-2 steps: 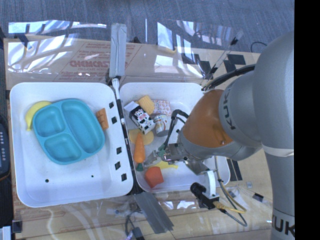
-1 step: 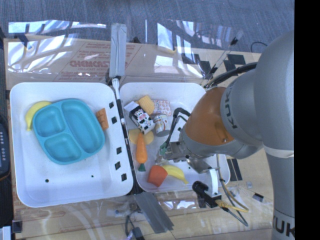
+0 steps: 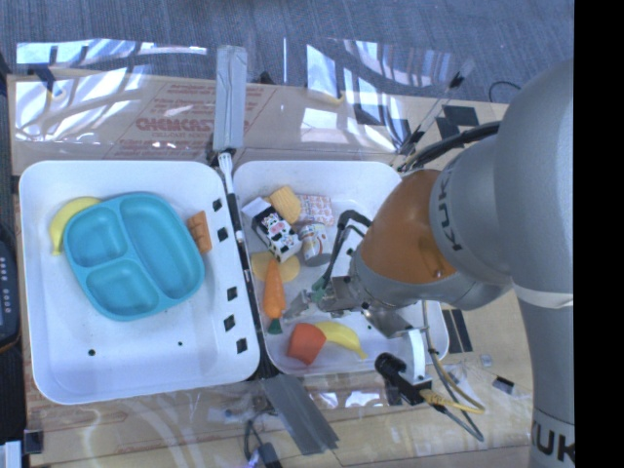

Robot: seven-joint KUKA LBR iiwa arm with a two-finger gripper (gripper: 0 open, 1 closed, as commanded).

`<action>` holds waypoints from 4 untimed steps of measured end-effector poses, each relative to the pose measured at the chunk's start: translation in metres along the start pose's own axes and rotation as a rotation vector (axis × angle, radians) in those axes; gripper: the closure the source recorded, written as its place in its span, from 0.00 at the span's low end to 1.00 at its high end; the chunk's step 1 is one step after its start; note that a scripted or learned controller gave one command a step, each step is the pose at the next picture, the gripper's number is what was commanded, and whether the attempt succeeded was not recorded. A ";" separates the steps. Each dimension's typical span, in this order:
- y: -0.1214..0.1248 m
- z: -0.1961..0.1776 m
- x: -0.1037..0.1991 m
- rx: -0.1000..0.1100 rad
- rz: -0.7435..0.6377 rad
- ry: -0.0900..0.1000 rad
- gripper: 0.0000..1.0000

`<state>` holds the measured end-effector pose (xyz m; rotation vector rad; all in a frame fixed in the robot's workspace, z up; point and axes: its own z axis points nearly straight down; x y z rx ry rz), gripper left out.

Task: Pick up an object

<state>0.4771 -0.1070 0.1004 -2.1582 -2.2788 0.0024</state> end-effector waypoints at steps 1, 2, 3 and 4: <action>0.056 -0.020 0.006 -0.002 -0.139 0.000 0.00; 0.125 0.009 -0.016 0.002 -0.094 -0.001 0.00; 0.125 0.000 -0.014 0.005 -0.102 0.001 1.00; 0.165 -0.093 0.032 -0.004 0.340 0.000 1.00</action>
